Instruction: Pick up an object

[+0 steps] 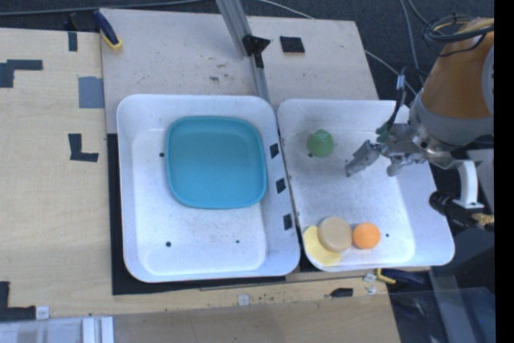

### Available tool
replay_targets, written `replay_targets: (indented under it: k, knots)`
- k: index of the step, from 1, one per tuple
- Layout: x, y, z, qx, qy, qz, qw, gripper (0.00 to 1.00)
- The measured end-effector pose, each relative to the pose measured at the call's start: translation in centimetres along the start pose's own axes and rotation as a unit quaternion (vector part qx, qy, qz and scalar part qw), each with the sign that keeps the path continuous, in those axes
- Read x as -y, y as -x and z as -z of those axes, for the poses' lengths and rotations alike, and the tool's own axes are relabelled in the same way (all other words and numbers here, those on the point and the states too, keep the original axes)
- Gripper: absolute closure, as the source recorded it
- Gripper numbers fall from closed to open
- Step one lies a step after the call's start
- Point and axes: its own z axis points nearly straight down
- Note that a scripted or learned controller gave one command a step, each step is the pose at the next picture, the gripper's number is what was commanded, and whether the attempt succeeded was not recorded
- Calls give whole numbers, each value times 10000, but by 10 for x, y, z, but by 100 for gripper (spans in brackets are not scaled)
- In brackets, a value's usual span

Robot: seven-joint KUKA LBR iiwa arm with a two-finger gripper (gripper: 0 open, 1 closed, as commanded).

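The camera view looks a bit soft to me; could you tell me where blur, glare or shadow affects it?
In the camera view, lighting is even and diffuse; the blue plate shows only a faint sheen, no hard glare. The gripper and the arm's orange band look slightly smeared. The green ball and orange ball have soft edges and cast weak shadows on the right bin.

teal plate (215,161), green ball (320,143), orange ball (366,236)
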Motion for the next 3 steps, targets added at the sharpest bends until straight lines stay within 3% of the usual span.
replay_targets:
  k: [2, 3]
  knots:
    - [-1, 2, -115, -1, 3, 1, 10000, 0]
    - [-2, 2, -103, 2, 22, 4, 10000, 100]
